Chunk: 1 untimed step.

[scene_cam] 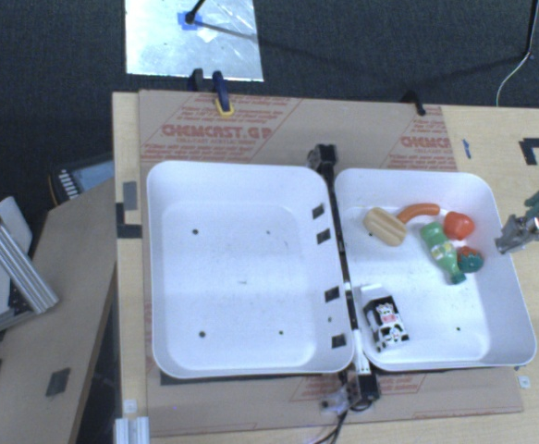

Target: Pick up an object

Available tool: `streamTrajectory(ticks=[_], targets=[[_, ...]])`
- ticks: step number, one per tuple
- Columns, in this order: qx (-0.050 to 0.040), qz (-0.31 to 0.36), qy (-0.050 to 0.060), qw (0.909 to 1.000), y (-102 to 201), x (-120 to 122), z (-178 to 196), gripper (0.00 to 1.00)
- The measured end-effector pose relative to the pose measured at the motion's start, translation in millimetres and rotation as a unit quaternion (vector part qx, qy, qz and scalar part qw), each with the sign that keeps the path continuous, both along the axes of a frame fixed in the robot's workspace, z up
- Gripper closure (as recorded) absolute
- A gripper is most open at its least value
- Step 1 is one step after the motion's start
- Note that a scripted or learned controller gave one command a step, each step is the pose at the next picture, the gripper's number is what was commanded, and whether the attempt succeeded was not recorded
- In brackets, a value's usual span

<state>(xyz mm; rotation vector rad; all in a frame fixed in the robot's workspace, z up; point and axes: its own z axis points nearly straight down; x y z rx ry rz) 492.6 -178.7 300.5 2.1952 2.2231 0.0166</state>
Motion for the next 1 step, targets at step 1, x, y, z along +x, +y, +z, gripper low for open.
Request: streamTrajectory(ticks=[1], targets=[[-0.0003, 0.002, -0.001, 1.0, 0.1, 1.0, 10.3, 1.0]])
